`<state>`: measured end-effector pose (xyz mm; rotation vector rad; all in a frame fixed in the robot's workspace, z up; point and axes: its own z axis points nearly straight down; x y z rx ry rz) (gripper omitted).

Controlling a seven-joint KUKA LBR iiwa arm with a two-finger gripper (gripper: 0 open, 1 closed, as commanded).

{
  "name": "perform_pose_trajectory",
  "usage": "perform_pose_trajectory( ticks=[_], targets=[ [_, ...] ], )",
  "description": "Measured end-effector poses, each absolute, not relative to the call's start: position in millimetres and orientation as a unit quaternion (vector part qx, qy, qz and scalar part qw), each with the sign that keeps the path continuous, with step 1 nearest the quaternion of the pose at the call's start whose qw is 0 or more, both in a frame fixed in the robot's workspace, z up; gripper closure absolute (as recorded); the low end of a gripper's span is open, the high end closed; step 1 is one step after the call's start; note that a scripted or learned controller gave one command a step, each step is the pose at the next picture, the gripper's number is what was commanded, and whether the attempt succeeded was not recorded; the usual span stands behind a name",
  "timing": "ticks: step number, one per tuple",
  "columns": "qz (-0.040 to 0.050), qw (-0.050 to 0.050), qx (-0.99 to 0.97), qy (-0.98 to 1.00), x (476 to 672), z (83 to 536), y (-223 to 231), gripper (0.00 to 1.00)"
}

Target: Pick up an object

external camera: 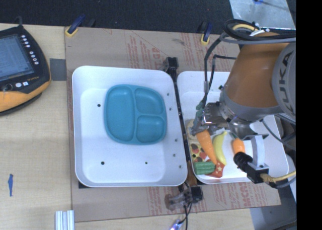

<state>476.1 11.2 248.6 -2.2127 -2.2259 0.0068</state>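
Observation:
The right bin [193, 85] holds a heap of toy food at its near left: an orange carrot [206, 144], a yellow banana [220, 147], a green piece [203, 166], a red piece [217, 172] and a small orange piece [238, 146]. My gripper [205, 118] hangs low over this heap, just above the carrot's top end. The bulky grey and orange wrist [256, 80] covers much of the bin behind it. Nothing shows clearly between the fingers.
The left bin [85, 138] holds a teal divided plate [135, 113]. A teach pendant [20, 70] lies on the bench at far left. Clamps sit at the cardboard's corners, and a black bracket [171, 64] stands between the bins.

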Motion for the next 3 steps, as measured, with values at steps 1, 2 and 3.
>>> perform_pose_trajectory(
  ticks=[1,2,3],
  targets=[
    [0.0019,0.001,-0.704,-0.710,476.1,253.2,57.9,1.00],
    [0.0007,0.000,-0.706,-0.708,476.7,283.0,-13.2,1.00],
    [0.0018,0.002,-0.705,-0.709,476.0,251.7,47.2,1.00]
  ],
)
